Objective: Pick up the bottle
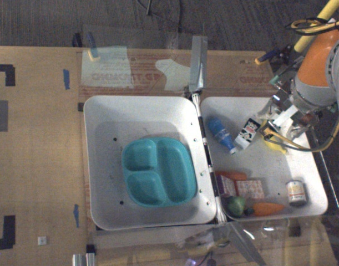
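The bottle lies in the right bin, a carton just beside it. The gripper hovers past the carton, grip unreadable.

Light is soft, even, from overhead; left bin shows a pale grey shadow along its inner walls, no hard edges; mild glare on clear plastic sheet at top; whole pic slightly blurry, low-res, colours a bit washed; arm softest; floor dim.
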